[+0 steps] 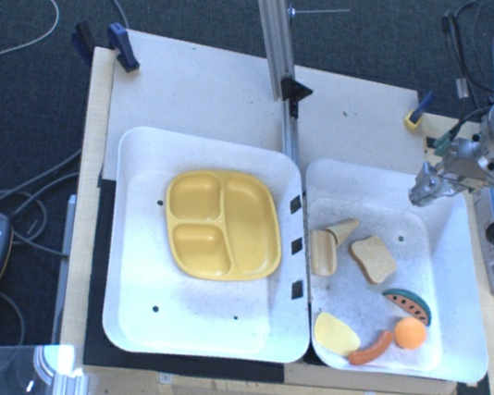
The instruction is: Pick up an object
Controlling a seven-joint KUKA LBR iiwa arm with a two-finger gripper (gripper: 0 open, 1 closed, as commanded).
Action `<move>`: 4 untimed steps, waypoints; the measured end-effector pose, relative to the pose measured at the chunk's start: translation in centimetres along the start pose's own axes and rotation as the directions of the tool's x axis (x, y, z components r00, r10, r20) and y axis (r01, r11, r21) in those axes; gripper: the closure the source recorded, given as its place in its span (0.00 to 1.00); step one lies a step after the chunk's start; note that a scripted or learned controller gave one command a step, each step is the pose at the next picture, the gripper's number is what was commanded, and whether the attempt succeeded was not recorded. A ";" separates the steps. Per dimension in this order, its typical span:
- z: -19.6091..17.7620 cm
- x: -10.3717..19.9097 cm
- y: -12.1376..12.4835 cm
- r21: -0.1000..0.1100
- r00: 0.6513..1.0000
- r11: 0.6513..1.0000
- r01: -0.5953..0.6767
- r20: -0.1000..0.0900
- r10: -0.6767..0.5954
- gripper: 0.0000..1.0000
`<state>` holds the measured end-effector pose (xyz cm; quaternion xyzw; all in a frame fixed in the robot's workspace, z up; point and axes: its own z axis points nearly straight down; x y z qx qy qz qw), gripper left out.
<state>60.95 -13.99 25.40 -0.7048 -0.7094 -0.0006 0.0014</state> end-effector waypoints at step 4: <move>1.0 19.7 4.5 -0.005 1.000 1.000 0.000 0.000 0.000 1.00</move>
